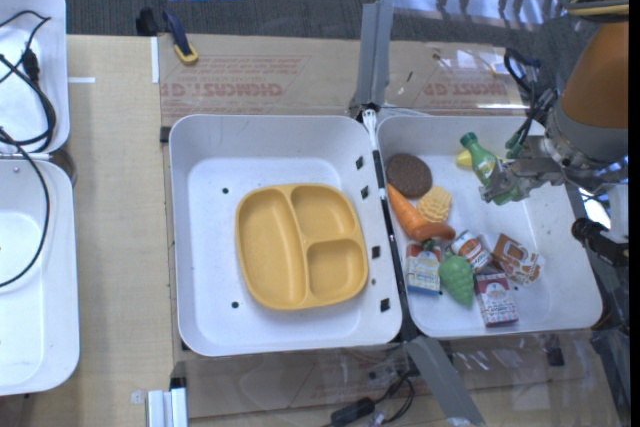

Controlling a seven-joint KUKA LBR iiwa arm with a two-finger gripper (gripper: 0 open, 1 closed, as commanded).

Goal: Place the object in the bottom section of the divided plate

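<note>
My tool [500, 187] hovers at the green bottle [478, 156], grip state unclear. Still picking; next, grasp and carry to the yellow divided plate [300, 245] at nine o'clock.

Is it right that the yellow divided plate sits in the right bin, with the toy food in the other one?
Not quite. The camera view shows the plate in the left bin; the toy food lies in the right bin.

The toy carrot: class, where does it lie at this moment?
The toy carrot lies in the right bin, near its left wall, just below the brown cookie and beside the yellow waffle piece.
</note>
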